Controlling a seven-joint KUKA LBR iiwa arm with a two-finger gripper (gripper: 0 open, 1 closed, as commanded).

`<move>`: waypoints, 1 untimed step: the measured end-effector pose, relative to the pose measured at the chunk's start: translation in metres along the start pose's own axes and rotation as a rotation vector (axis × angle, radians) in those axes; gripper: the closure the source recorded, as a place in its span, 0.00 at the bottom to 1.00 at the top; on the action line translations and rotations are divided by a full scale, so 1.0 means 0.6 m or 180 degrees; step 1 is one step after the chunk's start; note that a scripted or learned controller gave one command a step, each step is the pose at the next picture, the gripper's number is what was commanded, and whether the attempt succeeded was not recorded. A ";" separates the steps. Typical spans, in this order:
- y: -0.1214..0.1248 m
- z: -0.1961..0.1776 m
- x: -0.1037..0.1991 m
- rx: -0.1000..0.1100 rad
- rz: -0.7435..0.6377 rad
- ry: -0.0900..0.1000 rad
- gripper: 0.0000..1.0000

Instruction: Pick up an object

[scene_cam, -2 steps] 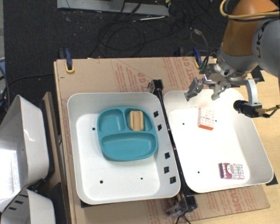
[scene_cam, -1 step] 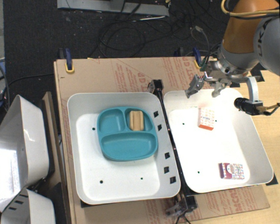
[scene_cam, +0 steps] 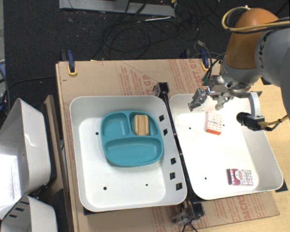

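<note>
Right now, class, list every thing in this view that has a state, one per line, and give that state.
gripper: open, holding nothing, above the far edge of the right bin
small orange and white box: lying flat in the right bin, just below the gripper
purple and white packet: lying flat near the right bin's near corner
teal divided tray: flat in the left bin
tan block: resting in the tray's upper right compartment

The grey arm (scene_cam: 272, 48) enters from the right, its orange band (scene_cam: 245, 40) above the wrist. The gripper (scene_cam: 209, 100) points downward over the far edge of the right bin (scene_cam: 264, 179), its two fingers (scene_cam: 196, 99) spread apart with nothing between them.
</note>
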State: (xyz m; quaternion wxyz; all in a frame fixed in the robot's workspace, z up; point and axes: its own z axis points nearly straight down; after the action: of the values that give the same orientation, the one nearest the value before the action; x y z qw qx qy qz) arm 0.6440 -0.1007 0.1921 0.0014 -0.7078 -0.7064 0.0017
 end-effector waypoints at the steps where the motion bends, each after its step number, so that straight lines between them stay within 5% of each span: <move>1: 0.005 0.077 0.011 0.0000 -0.0014 0.0001 0.00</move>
State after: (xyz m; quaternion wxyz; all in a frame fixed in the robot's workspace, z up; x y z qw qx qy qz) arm 0.6468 -0.0942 0.1459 0.0015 -0.7063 -0.7080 0.0015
